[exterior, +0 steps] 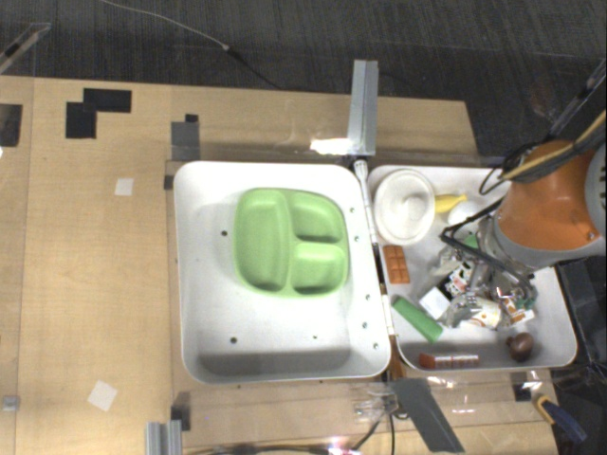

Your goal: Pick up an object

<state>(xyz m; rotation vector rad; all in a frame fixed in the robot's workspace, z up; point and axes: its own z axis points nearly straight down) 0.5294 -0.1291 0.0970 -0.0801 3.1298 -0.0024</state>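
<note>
The likely pick is whatever sits in the cluttered right bin (569, 349): green block (418, 318), white bowl (405, 206), brown bar (397, 264). The gripper (467, 301) hangs low over the jumble there, but honestly I can't tell if it's grabbing anything. Left bin just parks the green tray (289, 240).

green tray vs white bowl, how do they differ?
The green tray is wide, shallow and split into compartments; the white bowl is small, round and undivided. The tray lies alone in the left bin; the bowl sits among clutter in the right bin. Both sit open side up.
</note>
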